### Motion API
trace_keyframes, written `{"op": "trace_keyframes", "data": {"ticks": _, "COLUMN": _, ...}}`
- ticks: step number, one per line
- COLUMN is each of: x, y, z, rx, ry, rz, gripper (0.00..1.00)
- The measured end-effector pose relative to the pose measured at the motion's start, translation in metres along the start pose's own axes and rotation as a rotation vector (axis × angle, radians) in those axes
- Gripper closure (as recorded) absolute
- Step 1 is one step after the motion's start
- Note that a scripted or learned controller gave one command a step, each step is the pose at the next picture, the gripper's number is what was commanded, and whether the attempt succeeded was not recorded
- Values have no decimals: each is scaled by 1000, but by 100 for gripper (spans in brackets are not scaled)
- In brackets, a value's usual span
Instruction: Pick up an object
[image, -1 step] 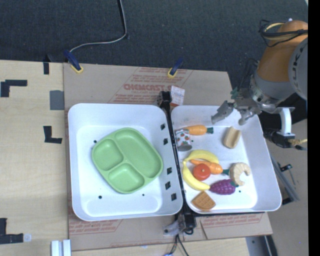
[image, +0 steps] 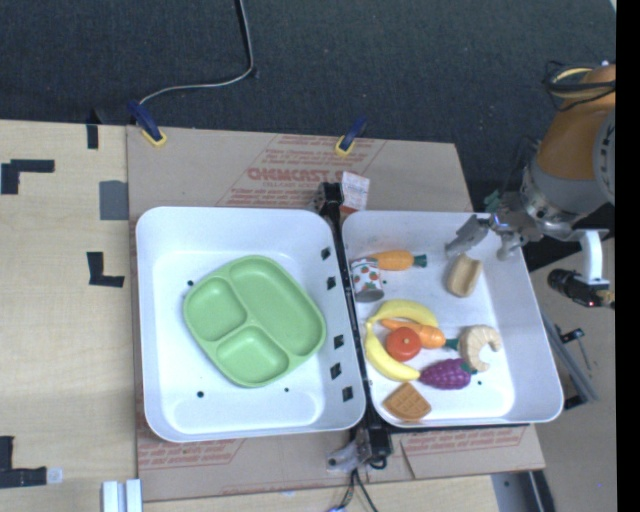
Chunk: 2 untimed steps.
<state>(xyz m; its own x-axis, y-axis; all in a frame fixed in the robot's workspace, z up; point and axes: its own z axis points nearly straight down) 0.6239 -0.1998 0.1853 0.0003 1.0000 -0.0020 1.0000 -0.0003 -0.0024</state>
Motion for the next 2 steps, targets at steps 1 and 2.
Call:
{"op": "trace_keyframes", "data": {"ticks": 1, "x": -18, "y": 14, "z": 78, "rx": 3, "ry": 1, "rz": 0, "gripper": 0}}
{"op": "trace_keyframes", "data": {"ticks": 2, "x": -11, "y": 46, "z": 99, "rx": -5, "ry": 1, "rz": -2, "gripper": 0}}
